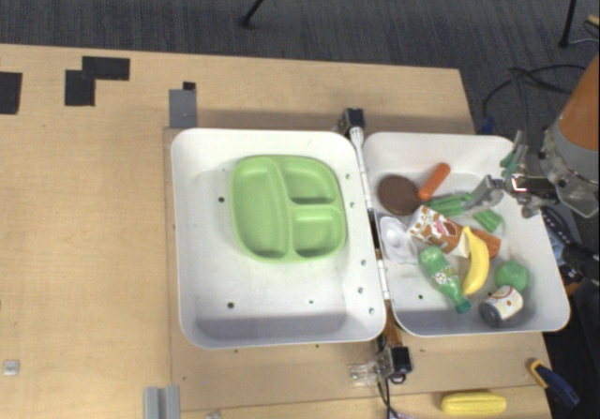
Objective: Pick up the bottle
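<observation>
Looking at the right bin (539, 220), we have the gripper (502, 185) near its upper right side, hanging over a green item by the rim, arm coming in from the right. We cannot tell whether the fingers are apart or together; they're too small and blurred against the clutter. The bottle (441, 276) sits in the lower middle of that bin, so it lies down and to the left of the gripper in the camera view, with the snack pouch (437, 228) and banana (477, 262) between. Its long axis runs diagonally, wide end up-left, narrow neck toward the lower right, ending near the small can (502, 305). It looks green, glossy, lying flat on its side, touching or just beside the banana along its right flank. We judge the grasp wants the fingers closing across that diagonal, and the banana leaves little room on that side. The green plate (286, 206) in the left bin (202, 248) is well apart.
</observation>
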Action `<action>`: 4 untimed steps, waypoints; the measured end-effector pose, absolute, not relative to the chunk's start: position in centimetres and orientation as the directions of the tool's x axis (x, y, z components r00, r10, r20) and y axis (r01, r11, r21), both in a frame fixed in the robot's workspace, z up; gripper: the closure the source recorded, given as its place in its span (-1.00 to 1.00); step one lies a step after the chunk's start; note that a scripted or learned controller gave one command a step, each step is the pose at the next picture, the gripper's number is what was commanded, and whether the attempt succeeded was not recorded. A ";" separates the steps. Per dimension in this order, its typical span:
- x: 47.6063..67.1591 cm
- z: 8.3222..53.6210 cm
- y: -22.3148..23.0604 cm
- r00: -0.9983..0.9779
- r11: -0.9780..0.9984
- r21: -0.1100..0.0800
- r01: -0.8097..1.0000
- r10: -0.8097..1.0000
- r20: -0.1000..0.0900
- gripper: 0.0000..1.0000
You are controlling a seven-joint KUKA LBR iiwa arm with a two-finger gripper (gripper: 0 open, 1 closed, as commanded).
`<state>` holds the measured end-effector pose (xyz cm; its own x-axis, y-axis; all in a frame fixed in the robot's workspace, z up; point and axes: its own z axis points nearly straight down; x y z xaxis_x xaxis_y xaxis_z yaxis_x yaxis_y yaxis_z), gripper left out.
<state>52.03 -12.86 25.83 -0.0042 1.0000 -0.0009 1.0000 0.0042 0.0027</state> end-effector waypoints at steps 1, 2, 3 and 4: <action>54.6 18.3 -11.6 -0.136 0.136 0.001 0.991 0.991 0.000 -1.00; 49.2 13.9 -9.1 -0.489 0.489 0.002 0.872 0.872 -0.001 -1.00; 50.4 8.8 -9.4 -0.414 0.415 0.013 0.910 0.910 -0.010 -1.00; 50.5 9.9 -9.2 -0.418 0.418 0.015 0.908 0.909 -0.009 1.00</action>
<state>50.49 -9.22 9.87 -0.4176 0.9086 -0.0085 0.9085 0.4177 0.0148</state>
